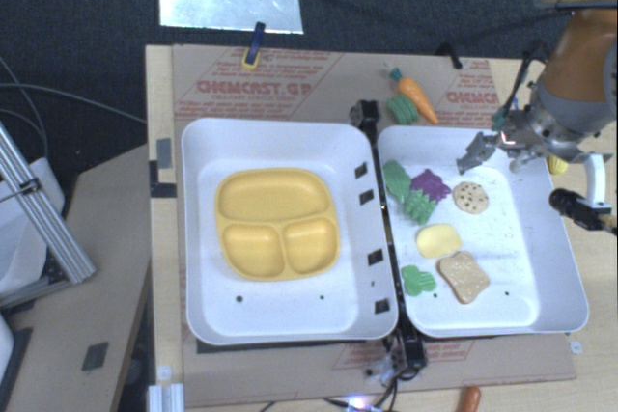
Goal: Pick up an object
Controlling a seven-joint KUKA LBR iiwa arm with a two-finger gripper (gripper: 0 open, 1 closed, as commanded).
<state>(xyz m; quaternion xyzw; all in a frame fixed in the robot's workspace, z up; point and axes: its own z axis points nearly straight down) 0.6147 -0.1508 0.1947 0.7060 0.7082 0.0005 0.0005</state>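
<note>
- Left bin (203, 304): holds a yellow divided tray (277, 222), no target.
- Right bin (550, 265): crowded toys; cookie (470, 198) lies just beside grapes (430, 184), risking a double grab.
- Gripper (492, 150): jaws spread, holding nothing, over the bin's far edge; descent may clip the rim.

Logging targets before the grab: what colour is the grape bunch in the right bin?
Purple grape bunch, clearest in the camera view.

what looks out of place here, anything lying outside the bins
Yes: a toy carrot with a green piece lies on the cardboard behind the right bin, outside it, while the other toy foods sit inside. The yellow divided plate in the left bin looks level and undamaged.
</note>
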